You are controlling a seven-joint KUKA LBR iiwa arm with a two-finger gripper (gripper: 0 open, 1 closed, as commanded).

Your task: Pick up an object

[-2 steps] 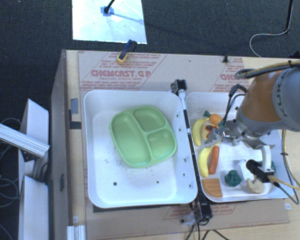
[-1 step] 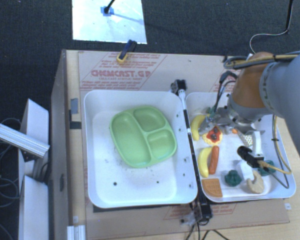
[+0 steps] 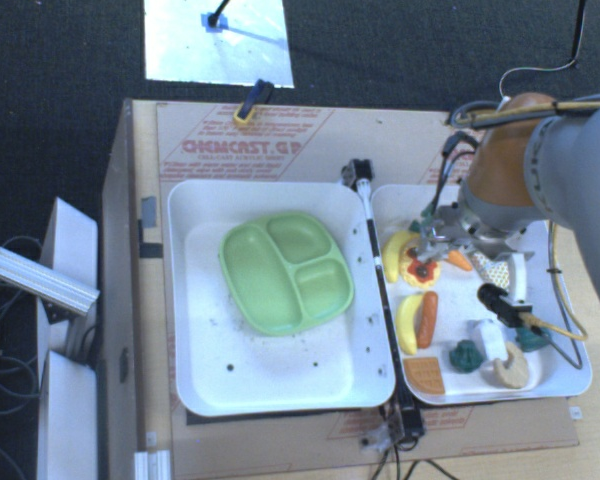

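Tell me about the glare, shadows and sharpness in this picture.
Camera view: glare washes out the sheet on the floor; the bins are evenly lit with soft shadows; the tray is fairly sharp, while the toys under the gripper blur together.

Dark carpet floor around the bench; a pale, shiny sheet lies on the floor beyond the bench's far edge; daylight-bright.
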